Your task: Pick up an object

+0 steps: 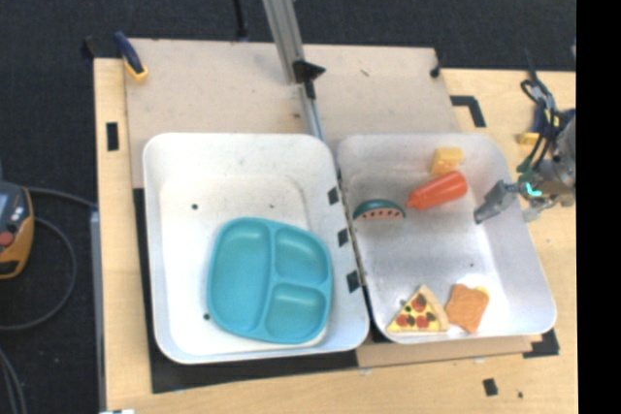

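The right bin (pixel 505 257) holds several toy foods. An orange-red carrot (pixel 439 190) lies near its back, with a yellow cheese chunk (pixel 447 158) just behind it. A watermelon slice (pixel 377 210) rests by the bin's left wall. At the front lie a pizza slice (pixel 419 313) and an orange piece of toast (pixel 467 306). My gripper (pixel 511 206) hangs over the bin's right side, to the right of the carrot. It is open, and nothing sits between its fingers (pixel 490 202).
The left bin (pixel 194 170) holds a turquoise divided plate (pixel 271 279). An aluminium post (pixel 281 15) rises behind the bins. A blue-and-yellow clamp (pixel 130 56) sits at the bench's back left corner. Cables (pixel 539 102) hang near the arm on the right.
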`<action>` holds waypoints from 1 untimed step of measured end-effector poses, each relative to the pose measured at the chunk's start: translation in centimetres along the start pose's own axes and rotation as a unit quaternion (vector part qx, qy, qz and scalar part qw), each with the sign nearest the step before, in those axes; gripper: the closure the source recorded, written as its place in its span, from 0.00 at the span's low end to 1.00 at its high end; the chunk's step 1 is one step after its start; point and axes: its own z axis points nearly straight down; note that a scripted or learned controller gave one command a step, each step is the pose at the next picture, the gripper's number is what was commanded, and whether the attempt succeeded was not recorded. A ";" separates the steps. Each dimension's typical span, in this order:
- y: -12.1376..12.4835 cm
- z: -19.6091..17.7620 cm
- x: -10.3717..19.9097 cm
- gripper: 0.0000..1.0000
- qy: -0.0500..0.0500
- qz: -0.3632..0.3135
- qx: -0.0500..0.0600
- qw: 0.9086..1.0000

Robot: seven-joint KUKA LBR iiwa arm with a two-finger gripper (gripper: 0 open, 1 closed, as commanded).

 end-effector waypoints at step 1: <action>0.0 -0.1 0.0 0.00 0.000 0.000 -0.001 1.000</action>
